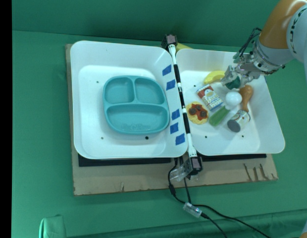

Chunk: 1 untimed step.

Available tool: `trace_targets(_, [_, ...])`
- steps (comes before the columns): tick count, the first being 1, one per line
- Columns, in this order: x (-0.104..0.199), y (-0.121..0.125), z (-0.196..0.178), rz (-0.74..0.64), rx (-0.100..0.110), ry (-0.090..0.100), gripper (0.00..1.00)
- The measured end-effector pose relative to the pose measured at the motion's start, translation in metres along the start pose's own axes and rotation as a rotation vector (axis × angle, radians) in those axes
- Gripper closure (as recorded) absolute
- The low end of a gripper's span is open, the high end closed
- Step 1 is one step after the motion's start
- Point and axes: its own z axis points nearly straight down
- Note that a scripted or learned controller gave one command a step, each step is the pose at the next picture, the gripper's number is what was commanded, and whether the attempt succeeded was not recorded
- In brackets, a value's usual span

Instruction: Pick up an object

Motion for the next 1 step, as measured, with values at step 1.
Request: trace_targets(1, [0.1003, 0.0042, -0.0820, -0.004, 0.017, 0.007, 1.00])
